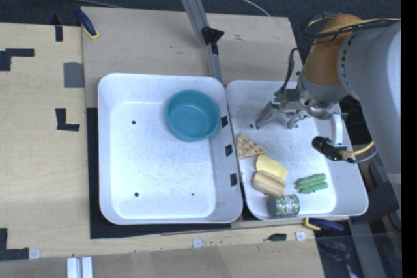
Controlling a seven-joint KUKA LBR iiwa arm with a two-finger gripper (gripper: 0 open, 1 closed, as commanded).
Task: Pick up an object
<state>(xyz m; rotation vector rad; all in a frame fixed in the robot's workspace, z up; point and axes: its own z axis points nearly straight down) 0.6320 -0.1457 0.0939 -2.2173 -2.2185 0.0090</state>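
Readable text: none on any surface.
Can (284,206): it lies in the right bin (352,208) and carries a patterned label, too small and blurred to read.
Bench (39,107): black tape marks only, with no letters or numbers.
Left bin (111,198): dark specks and dots, no writing.
Arm (371,75): no brand or number can be made out.

Glossy plastic bowl (192,114), speckled bins (156,192)
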